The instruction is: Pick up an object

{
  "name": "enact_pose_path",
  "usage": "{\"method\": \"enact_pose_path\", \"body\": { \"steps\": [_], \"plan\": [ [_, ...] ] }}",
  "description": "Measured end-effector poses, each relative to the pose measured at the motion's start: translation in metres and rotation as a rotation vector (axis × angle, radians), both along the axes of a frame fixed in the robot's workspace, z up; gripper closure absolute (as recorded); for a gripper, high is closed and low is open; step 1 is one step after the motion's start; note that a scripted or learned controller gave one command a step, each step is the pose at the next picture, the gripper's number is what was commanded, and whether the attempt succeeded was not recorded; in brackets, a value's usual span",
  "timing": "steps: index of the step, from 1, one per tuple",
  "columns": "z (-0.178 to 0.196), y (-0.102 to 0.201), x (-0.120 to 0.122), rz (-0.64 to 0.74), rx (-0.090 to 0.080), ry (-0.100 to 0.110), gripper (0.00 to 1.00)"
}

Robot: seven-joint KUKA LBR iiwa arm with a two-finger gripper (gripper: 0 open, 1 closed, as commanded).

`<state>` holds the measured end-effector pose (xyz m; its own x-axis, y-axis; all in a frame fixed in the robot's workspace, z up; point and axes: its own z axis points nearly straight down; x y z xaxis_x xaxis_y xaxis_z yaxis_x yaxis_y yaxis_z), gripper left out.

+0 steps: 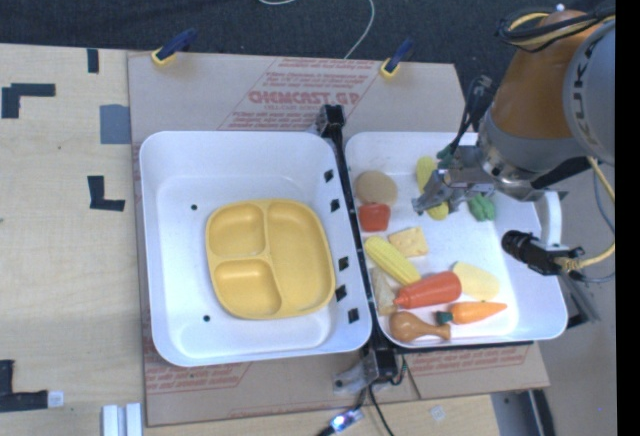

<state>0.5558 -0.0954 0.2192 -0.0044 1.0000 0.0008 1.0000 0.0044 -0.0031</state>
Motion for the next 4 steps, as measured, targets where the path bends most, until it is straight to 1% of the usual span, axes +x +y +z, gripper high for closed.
{"method": "enact_pose_path", "body": {
  "steps": [1, 2, 3, 4],
  "plan": [
    [0.010, 0.032, 0.003, 0.001, 0.001, -0.002, 1.00],
    [-0.005, 0.021, 0.009, -0.004, -0.002, 0.000, 1.00],
    [0.015, 0.019, 0.002, -0.004, -0.001, -0.003, 1.00],
    [0.013, 0.025, 0.000, -0.003, -0.001, -0.001, 1.00]
  ]
}}
